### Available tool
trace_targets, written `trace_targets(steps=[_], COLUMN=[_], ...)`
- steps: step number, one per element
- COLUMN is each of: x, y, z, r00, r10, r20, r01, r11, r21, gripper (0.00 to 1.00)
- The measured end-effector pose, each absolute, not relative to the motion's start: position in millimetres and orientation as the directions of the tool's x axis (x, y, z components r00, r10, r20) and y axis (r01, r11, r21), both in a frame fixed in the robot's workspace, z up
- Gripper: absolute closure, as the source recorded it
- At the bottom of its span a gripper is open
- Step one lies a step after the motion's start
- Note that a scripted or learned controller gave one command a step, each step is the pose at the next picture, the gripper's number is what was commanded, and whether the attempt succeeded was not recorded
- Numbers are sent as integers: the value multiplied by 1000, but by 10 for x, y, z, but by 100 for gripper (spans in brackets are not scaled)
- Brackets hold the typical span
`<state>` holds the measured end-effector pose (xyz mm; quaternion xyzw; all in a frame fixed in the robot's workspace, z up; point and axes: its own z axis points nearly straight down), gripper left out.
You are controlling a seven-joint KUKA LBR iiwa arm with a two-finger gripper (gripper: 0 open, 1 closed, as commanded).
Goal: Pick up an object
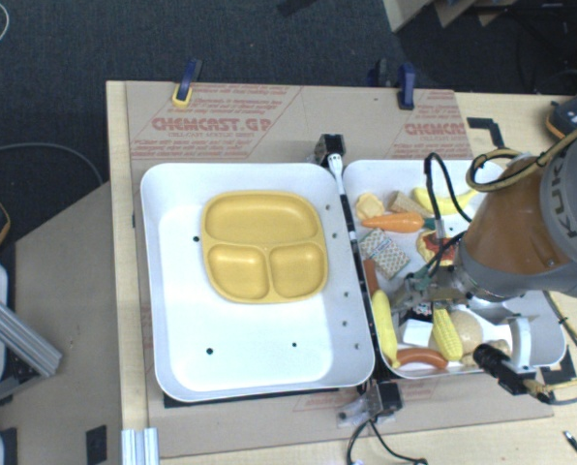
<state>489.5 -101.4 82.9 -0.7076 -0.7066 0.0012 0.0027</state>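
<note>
From where I stand, the grey arm (521, 231) comes in over the right bin (550, 356) and covers most of its middle and right side, with the orange band sitting above the bin's centre. The gripper (420, 289) is low inside the right bin, left of its middle, down among a heap of toy food. Whether the claw is spread, pressed together or pinching anything I cannot tell, since the wrist and the clutter hide its tip. Toward the far end of the right bin an orange carrot (393, 223) lies crosswise, with a pale bread piece (371, 204) beyond it and a yellow banana (436, 201) further in from the bin's left wall. A checkered block (385, 253) sits against that left wall, just short of the carrot. Along the same wall, toward the bin's near end, lies a long yellow pod (383, 325). A corn cob (446, 329) stands beside it nearer the bin's middle, and a red sausage (421, 359) curves across the near corner. Nothing looks lifted; all the food rests on the bin floor or on other pieces. Outside the right bin, against its left wall, is the left bin (172, 289), which holds a yellow divided plate (264, 245).
</note>
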Motion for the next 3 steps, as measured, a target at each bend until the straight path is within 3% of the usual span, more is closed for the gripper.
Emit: trace_targets(steps=[1,3], x=[4910,4854], y=[-1018,-1036], z=[965,1855], r00=[2,-1], r10=[1000,1000], r20=[0,-2], r01=[1000,1000], r11=[-2,1], r21=[2,6], gripper=[100,100])
